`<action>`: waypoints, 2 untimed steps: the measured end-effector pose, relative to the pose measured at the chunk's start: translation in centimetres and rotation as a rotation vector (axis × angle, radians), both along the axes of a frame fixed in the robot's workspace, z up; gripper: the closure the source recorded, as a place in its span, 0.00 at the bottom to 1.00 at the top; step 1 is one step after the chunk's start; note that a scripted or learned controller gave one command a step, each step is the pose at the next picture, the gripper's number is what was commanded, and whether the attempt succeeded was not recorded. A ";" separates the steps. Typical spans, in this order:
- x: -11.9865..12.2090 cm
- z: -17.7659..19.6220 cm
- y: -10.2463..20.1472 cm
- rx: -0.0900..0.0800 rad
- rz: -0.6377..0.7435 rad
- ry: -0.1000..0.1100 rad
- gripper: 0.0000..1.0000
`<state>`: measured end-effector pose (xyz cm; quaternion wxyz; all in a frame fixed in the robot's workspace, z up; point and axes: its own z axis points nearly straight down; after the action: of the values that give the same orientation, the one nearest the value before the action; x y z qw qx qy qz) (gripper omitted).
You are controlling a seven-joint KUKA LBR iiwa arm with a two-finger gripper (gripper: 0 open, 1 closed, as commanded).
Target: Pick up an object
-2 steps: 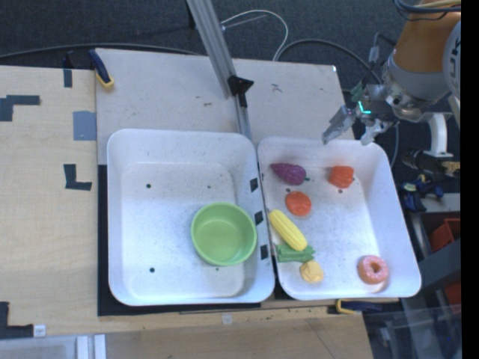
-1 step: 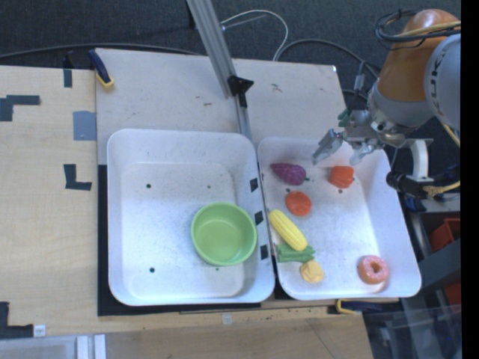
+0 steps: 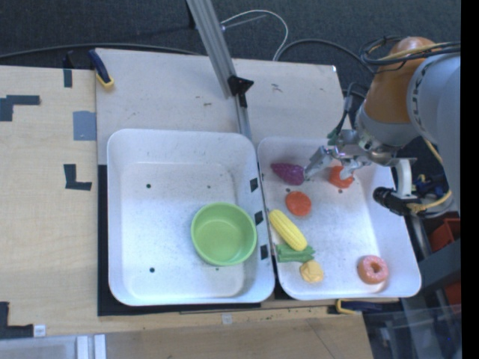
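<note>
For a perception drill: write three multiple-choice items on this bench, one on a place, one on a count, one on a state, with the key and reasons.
1. Where is the green bowl?
A. In the left bin
B. In the right bin
C. On the bare bench

2. How many toy foods lie in the right bin?
A. Two
B. Four
C. Six

3. How does the bowl stand?
A. Tipped on its side
B. Upright, mouth up
C. Upside down

Key:
1. A: it sits at the near right of the left bin.
2. C: purple piece, red piece by the gripper, orange-red piece, corn, small yellow piece, pink doughnut.
3. B: its hollow inside faces the camera.
</note>
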<state>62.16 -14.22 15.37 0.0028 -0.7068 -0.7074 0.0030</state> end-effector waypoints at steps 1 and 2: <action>0.0 -4.5 -0.4 0.000 0.000 -0.002 0.00; 0.1 -3.2 -0.3 0.000 0.003 -0.006 1.00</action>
<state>62.31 -14.50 12.15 0.0009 -0.7059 -0.7083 0.0008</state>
